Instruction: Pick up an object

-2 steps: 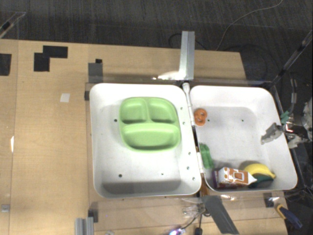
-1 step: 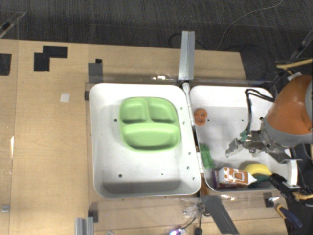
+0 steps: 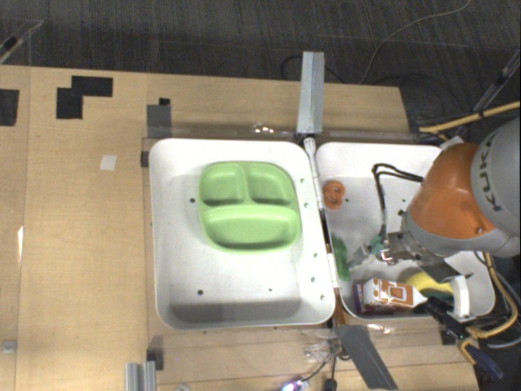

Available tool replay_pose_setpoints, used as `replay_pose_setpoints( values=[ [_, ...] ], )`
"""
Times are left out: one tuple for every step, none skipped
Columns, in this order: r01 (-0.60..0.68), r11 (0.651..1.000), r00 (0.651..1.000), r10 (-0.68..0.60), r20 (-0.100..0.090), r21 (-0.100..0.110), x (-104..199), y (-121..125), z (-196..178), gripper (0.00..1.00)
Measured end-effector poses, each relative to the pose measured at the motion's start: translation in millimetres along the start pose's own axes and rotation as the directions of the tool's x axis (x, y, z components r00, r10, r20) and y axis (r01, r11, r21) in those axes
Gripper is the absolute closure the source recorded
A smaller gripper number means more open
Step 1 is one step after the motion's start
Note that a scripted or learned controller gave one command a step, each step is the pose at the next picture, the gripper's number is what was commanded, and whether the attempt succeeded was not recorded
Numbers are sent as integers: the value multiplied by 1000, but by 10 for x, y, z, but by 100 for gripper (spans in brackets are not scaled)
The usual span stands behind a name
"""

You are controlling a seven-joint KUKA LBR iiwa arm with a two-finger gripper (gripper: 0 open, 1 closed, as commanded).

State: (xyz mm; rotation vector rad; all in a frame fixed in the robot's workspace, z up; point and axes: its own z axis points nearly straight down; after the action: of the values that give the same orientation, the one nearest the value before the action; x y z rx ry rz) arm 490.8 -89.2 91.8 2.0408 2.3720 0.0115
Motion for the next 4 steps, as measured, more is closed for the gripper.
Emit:
replay_pose_setpoints(
  values=[
    [230, 973, 973, -230, -4, 6, -272, 746, -898, 0],
    [-64, 998, 998, 64, -2, 1, -115, 747, 15, 0],
    [36, 999, 999, -36, -1, -1, -185, 1316, 33, 0],
    [121, 993, 993, -121, -3, 5, -297, 1784, -380, 0]
  ],
)
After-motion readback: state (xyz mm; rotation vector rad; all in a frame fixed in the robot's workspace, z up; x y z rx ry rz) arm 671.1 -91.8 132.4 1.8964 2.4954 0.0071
